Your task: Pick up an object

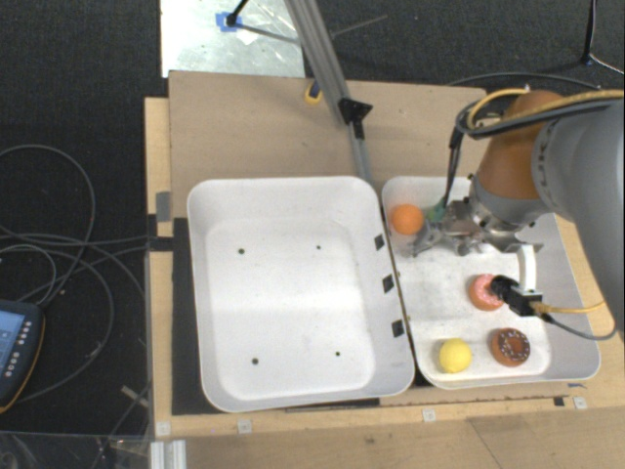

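Presently the claw (447,239) sits low over the far part of the right bin (576,360), hanging from the grey arm (576,164) with its orange band (508,169), which comes in from the right. Whether the claw is clenched or released cannot be told from this view; its metal parts are too small and cluttered, and nothing can be seen between them. Just to its left, close by or perhaps touching, lies an orange ball (406,219), near the far left corner of the right bin. Nearer the camera in the same bin, a pink frosted doughnut (483,292) lies beside a black fitting and yellow cable on the arm. Further toward the near edge rest a yellow ball (454,356) and, to its right, a brown doughnut with sprinkles (510,347), the two apart from each other. The left bin (293,291) stands alongside, joined to the right bin by small black clips at the shared edge. Both bins rest on a brown table (254,125). A grey pole (322,47) slants across the far side of the table. Black cables (59,262) and a handheld pendant (15,345) lie on the dark floor to the left.
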Robot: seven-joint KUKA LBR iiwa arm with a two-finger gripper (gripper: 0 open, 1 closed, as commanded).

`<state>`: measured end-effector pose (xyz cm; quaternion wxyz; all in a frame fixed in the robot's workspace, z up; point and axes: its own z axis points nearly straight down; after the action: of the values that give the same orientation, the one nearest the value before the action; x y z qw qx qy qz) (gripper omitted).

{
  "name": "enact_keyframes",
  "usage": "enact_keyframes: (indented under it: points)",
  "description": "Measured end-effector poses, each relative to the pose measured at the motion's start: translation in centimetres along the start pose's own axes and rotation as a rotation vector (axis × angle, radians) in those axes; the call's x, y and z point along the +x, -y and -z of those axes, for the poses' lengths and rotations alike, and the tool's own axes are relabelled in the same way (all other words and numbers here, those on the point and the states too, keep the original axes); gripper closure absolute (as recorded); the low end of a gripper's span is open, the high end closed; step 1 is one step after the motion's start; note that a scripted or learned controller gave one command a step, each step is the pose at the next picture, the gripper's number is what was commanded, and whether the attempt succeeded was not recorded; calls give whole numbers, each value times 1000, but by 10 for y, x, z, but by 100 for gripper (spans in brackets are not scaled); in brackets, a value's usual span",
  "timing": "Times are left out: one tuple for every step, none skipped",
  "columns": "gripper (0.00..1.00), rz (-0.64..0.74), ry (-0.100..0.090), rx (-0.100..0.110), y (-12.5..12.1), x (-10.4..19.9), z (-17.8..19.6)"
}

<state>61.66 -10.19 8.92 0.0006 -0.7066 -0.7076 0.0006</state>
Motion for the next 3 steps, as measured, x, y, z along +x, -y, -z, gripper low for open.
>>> enact_keyframes:
  points:
    - [100, 0, -1, -5, -2, 0, 13]
    - [100, 4, 0, -8, 0, 10, 65]
    - [100, 4, 1, -10, -11, 8, 115]
